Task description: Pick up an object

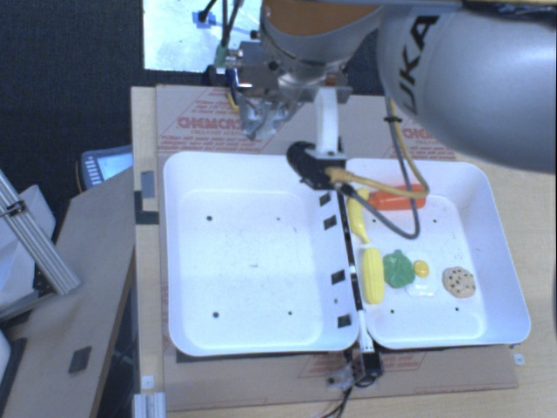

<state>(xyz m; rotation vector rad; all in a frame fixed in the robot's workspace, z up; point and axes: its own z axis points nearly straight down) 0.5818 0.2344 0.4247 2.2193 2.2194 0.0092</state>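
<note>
The right bin point(500, 233) holds several toy foods. An orange carrot point(397, 200) lies near its back edge, with a small yellow banana-like piece point(357, 220) by the divider. Closer to the front lie a yellow corn cob point(372, 274), a green leafy piece point(399, 269), a fried egg point(420, 274) and a chocolate-chip cookie point(459, 281). My gripper point(260, 122) hangs high over the back edge of the left bin point(187, 233), well away from all of these, and I see nothing in it.
The grey arm with its orange band point(322, 7) fills the top right. Both bins rest on cardboard point(200, 120). Off the bench to the left stand a small screen point(104, 165) and an aluminium rail point(35, 242).
</note>
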